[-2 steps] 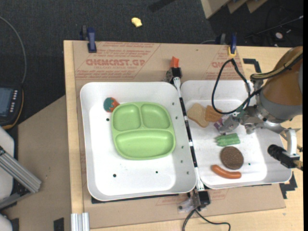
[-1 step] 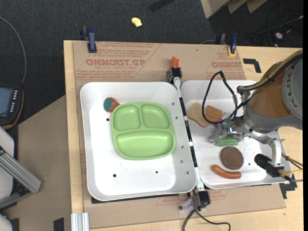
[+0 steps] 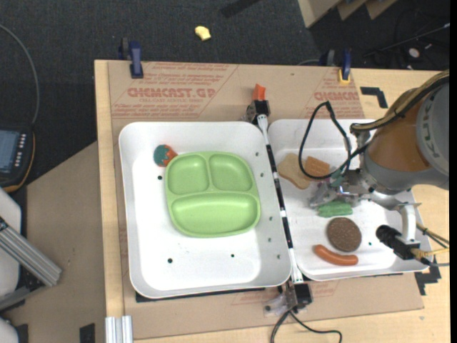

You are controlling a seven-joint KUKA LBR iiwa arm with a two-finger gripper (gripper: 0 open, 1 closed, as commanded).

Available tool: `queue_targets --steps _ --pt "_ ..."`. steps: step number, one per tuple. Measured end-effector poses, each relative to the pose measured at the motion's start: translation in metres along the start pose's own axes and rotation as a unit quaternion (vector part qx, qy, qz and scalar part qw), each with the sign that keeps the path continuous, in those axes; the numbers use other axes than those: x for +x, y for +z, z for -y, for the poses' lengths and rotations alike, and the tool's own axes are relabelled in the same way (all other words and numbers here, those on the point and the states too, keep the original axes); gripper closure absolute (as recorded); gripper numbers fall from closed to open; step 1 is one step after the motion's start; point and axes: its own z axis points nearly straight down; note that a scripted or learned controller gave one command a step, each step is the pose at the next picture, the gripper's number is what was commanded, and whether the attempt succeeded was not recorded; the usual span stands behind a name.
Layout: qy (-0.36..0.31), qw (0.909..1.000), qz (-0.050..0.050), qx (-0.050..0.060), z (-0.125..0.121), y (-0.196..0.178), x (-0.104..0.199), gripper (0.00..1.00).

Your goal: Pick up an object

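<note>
Fingers [image 3: 330, 194] blurred, indistinct over green piece [image 3: 335, 209], right bin [image 3: 307, 263].

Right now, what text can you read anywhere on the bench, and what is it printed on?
"CHEMCAST GP" in red on the brown protective sheet behind the left bin.
The same red print repeats at the sheet's right, cut off by the cable; only "CHEMC" reads.
Smaller red lines above both are too blurred to read.
</note>
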Motion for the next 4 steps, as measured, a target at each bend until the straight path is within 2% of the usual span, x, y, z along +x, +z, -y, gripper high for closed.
queue_targets --steps 1,2,3,4 --pt "0.0 1.0 -0.001 0.002 0.006 0.0 0.015 0.0" --pt "0.0 1.0 -0.001 0.001 0.006 0.0 0.014 0.0" --pt "-0.001 1.0 0.0 -0.002 -0.038 0.0 0.028 0.0" --pt "0.002 1.0 -0.001 0.004 0.04 0.0 0.017 0.0"
